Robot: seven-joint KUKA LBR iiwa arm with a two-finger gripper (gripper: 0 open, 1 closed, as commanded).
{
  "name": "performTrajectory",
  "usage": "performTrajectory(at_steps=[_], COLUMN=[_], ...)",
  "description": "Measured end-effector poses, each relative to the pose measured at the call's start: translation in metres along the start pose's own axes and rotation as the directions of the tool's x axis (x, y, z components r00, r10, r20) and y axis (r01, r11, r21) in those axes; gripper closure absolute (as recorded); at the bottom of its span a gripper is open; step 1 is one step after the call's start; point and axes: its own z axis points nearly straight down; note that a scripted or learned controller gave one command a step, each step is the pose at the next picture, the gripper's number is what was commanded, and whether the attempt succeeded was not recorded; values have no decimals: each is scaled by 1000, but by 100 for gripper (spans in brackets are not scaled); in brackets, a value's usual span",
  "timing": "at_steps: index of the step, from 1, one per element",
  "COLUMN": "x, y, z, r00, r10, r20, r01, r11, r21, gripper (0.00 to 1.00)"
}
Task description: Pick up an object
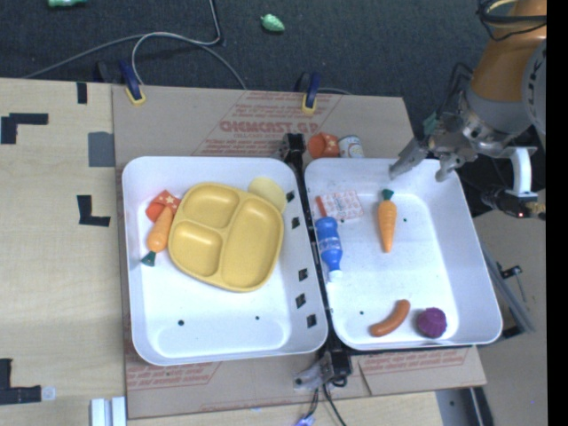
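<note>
Over right bin's far right corner: gripper hovered, fingers spread wide, holding nothing. Toy carrot lay nearest, just below. Risks judged: straight descent striking bin rim; fingers closing beside tapered carrot, nudging it away, lifting off empty.

You have even, fairly bright overhead lighting. The two shallow white plastic bins reflect strongly, near washed out, with faint shadows beside their contents. The dark carpeted floor reads dim and grainy. Your overall sharpness is modest; the grey and orange arm looks slightly soft.
</note>
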Motion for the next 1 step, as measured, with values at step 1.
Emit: performTrajectory(at_steps=[1], x=[-8], y=[3], z=[106], r00=[1000], r10=[0], r20=[-1], r01=[0], r11=[1000], r21=[3], gripper=[0])
